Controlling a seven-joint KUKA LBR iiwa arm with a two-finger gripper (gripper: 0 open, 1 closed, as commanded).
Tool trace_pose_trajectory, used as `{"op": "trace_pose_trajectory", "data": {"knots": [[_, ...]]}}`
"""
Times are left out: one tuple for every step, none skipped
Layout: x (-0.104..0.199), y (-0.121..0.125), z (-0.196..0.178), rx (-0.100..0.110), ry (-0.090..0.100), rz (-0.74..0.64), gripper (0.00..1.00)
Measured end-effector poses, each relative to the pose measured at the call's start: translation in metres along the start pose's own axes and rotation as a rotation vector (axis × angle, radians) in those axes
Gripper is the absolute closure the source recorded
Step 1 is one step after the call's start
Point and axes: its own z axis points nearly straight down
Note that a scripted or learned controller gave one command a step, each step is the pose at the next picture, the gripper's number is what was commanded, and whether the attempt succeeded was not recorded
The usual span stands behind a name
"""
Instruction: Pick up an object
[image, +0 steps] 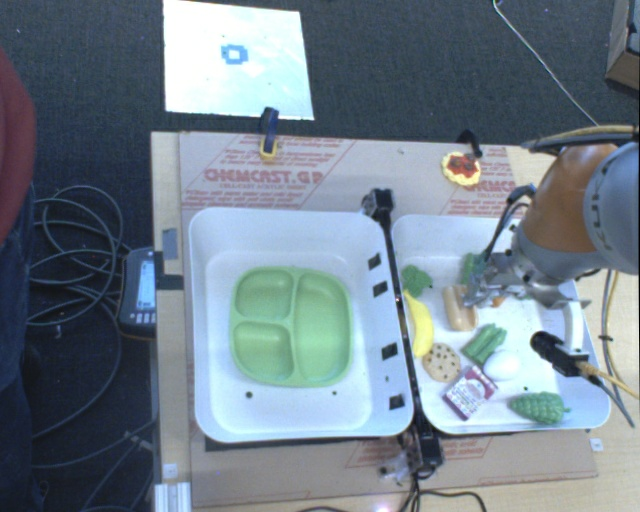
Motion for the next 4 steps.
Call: {"op": "trace_pose_trajectory", "data": {"knots": [[-0.032,-0.063,-0.029,0.009,0.000,0.007,1.00],[-0.029,-0.060,-0.028,0.006,0.000,0.002,0.00],[-0.003,-0.025,0.023,-0.009,-0.002,-0.002,0.00],[-0.083,0.018,-0.068,-0.007,-0.009,0.005,0.00]]}}
